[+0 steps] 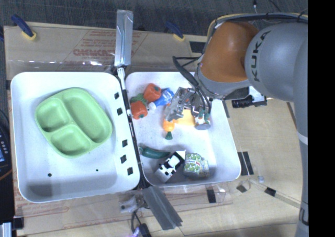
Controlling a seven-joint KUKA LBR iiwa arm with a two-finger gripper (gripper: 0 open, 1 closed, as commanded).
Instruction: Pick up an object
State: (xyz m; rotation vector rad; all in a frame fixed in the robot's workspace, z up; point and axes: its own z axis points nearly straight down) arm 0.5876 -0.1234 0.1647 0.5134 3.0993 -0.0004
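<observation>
Here the gripper (183, 106) hangs low in the right bin (226, 142), fingers spread apart, just above a yellow and orange toy (177, 121) near the bin's middle, nothing between them. Two red-orange toys (145, 100) lie to its left. A green divided plate (73, 121) sits in the left bin (26, 178).

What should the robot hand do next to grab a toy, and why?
Probably lower straight down a little. The gripper sits in the right bin, right over the small orange and yellow toy, and nothing shows between its fingers yet. The green plate lies in the left bin, far off, so the toy beneath looks like the nearest thing to pick.
</observation>
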